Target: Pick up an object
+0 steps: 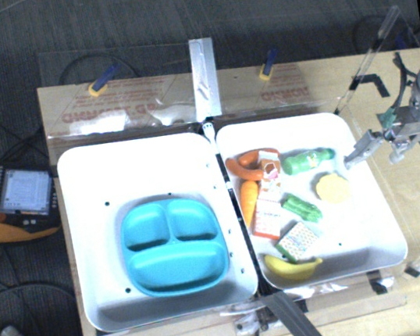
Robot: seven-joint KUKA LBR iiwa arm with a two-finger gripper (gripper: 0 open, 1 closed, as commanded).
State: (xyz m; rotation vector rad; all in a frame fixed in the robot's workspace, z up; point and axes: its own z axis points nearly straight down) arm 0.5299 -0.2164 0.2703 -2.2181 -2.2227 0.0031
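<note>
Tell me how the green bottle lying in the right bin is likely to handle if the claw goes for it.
The green bottle lies on its side, so a nudge would probably roll it. Its round, smooth-looking body may slip between fingers unless gripped across its width. It looks like a small toy, likely light. The yellow round piece sits close below it, leaving little room on that side.

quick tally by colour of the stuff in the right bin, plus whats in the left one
Right bin:
Green: 2, a bottle and a small piece
Orange: 2, a carrot and a curved piece
Yellow: 2, a banana and a round piece
Packets: 2
Left bin:
Blue: 1, a divided plate
Total: 9
</note>
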